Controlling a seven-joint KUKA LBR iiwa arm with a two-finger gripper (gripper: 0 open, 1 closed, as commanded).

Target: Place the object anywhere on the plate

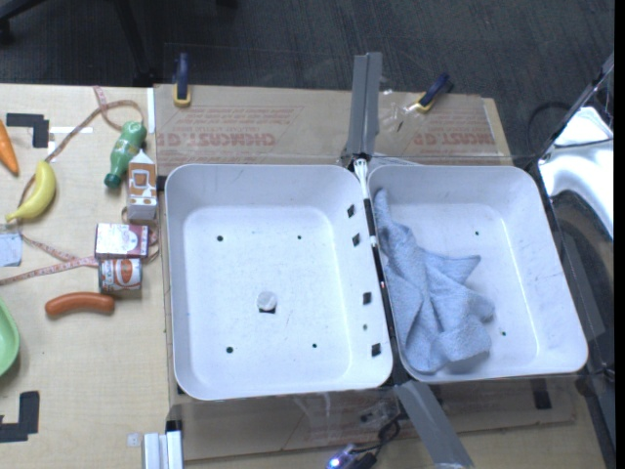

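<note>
Resting flat and alone in the left bin [195,262], the small pale disc [268,303] seems open to a grasp from above; a crumpled cloth [435,301] lies in the right bin [527,223].

L bin [195,262] sits at 9 o'clock of R bin [527,223], rims touching. Crumpled pale-blue cloth [435,301] lies in R bin's 8 o'clock part. On bench [59,379] at 9 o'clock of L bin: banana [35,191], green bottle [125,150], small carton [142,190], can [121,275], red sausage [80,305], carrot [8,149], measuring tape [68,135]. Clamps [182,78] at 12.
</note>
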